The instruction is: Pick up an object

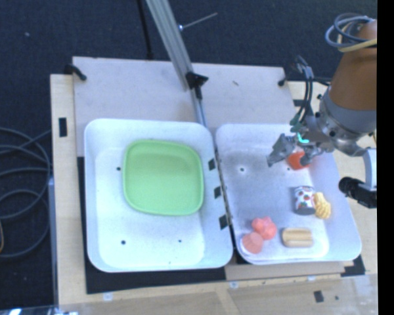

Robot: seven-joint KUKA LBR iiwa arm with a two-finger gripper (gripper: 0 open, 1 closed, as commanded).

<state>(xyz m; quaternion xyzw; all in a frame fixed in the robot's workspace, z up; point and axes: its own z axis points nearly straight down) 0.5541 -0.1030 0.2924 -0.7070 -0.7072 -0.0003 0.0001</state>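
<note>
Green plate (163, 177), white bins (105, 241), pink toy (264, 227), yellow corn (322, 206), possibly orange-red piece (297, 160) at the claw (290, 151)

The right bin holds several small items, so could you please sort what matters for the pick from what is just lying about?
For the job:
gripper
orange-red object at the gripper
grey can
yellow corn-like piece
pink pieces
tan bun-like piece
right bin

Lying about:
green plate
left bin
cables

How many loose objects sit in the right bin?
5 or 6: orange-red piece at the gripper, grey can, yellow piece, pink pieces and, tan roll. The arm may hide more.
</note>
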